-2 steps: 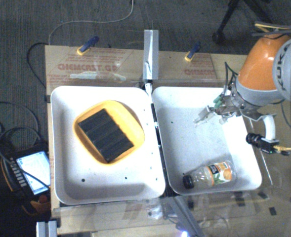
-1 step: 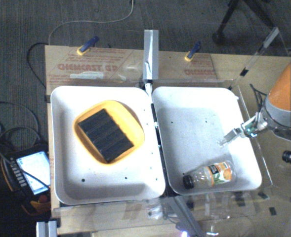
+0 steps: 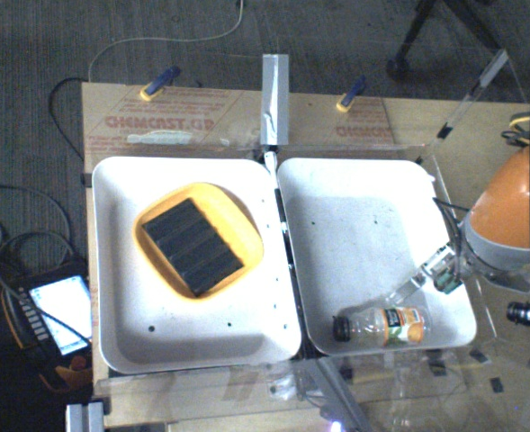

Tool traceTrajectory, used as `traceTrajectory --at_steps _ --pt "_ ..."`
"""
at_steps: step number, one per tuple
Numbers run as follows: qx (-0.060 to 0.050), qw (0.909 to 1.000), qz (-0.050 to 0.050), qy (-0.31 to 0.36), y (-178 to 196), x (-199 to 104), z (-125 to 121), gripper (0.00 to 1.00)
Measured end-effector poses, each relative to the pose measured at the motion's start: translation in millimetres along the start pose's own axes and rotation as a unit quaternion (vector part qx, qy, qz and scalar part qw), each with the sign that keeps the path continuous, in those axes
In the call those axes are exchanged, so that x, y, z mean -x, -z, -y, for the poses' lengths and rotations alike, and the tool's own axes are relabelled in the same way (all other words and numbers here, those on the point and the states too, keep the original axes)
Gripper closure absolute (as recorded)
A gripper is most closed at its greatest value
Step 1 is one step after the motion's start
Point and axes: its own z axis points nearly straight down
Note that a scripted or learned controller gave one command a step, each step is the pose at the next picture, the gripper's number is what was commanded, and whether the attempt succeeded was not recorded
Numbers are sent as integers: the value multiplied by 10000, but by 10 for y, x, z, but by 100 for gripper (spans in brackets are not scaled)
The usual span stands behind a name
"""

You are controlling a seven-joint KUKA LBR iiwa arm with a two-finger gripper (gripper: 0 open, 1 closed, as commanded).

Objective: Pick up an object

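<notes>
Soft, even light; slightly grainy

Clear plastic bottle (image 3: 379,324) lies on its side, dark cap pointing left, orange label. Sits at right bin's (image 3: 354,196) near edge.

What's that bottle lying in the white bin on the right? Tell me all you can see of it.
The clear plastic bottle lies on its side along the near wall of the right bin, dark cap pointing left toward the other bin. It looks see-through and mostly empty, with an orange and white label around its right half. It rests on the bin floor. The tool is just above its right end.
</notes>
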Motion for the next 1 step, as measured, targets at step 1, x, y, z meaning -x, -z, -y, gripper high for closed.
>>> traceTrajectory --at_steps 1 --pt "-35 9827 -32 -1851 -79 -33 12 0"
